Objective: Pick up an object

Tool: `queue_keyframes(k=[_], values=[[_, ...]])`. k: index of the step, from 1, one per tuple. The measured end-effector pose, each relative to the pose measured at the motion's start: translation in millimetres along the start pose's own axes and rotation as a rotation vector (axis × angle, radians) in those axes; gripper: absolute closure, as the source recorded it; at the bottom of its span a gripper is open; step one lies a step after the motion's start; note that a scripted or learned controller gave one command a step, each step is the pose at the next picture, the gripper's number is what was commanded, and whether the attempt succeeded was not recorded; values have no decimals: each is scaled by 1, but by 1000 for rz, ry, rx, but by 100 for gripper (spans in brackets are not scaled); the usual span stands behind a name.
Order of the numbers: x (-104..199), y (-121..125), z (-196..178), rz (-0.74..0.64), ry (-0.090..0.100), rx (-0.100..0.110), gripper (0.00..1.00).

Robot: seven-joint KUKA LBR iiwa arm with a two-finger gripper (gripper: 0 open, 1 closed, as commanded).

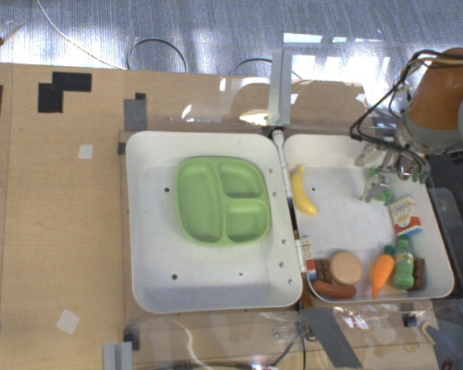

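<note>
Approach step, judged. Gripper (376,182) low over right bin (347,206), far side; jaws' state cannot tell. Nearest: carton (403,214). Next: descend, close.

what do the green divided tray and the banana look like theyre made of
Green divided tray: likely moulded plastic, matte; uniform colour, soft rounded compartment edges. Banana: probably a plastic toy; smooth, evenly bright yellow with no blemishes, though the view is too coarse to be sure.

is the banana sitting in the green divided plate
No, the banana lies in the right bin by its left wall, while the green plate is in the left bin.
</note>
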State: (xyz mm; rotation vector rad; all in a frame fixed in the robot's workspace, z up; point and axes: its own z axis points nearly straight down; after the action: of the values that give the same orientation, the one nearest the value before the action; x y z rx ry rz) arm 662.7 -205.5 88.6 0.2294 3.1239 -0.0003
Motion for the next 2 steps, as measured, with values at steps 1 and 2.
queue_keyframes(k=[1,2], values=[[-4,1,-16,-3,-16,1,100],[-3,1,-15,-4,-11,1,0]])
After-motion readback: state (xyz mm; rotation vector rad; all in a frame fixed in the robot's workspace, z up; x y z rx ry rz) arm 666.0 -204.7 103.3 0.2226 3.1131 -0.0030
